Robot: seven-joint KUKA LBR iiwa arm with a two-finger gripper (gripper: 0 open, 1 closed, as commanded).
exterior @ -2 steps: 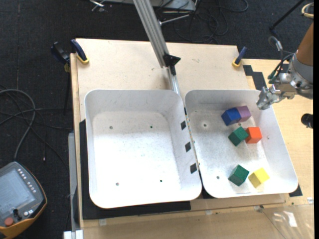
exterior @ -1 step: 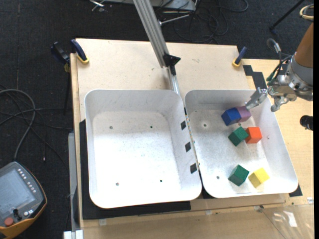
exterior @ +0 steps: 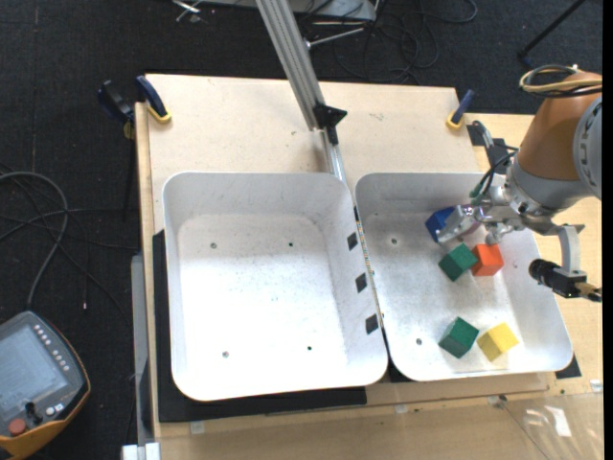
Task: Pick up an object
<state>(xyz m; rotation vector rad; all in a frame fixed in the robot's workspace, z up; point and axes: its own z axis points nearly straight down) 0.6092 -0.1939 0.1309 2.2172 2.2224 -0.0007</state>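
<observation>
I could not tell how the gripper (exterior: 476,220) was set, nor whether it held anything. It hung over the right bin (exterior: 402,257), close above a green block (exterior: 458,262) touching an orange block (exterior: 488,259), a blue block (exterior: 439,222) just left. To my eye a clean pick needed one cube singled out. All looked hard, matte and square-edged; the bin, smooth white.

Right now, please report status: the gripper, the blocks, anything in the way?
Gripper low in right white bin, holding nothing visible. Blue block beside it. Green cube touching orange cube just below.
</observation>
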